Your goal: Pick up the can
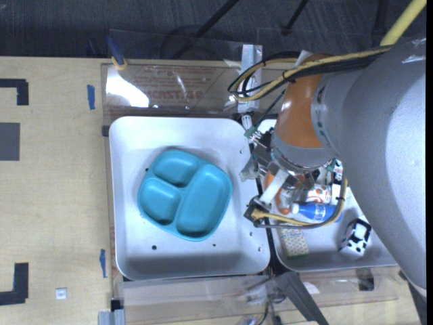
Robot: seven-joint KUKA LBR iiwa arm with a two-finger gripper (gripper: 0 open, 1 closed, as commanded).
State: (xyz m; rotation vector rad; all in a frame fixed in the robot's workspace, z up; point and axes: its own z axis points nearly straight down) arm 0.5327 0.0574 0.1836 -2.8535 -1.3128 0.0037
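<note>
The can (316, 212), blue and white with a red patch, lies on its side in the right bin (318, 259). My gripper (283, 196) hangs low over that bin's left part, directly beside the can's left end and partly covering it. The grey arm with its orange band (298, 117) hides most of the right bin. Whether the gripper touches the can cannot be told from here.
The left bin (135, 147) holds a blue divided plate (184, 193). In the right bin a black-and-white object (355, 237) sits near the front right and a tan mesh-like item (294, 243) near the front left. Cables (260, 80) loop behind the bins.
</note>
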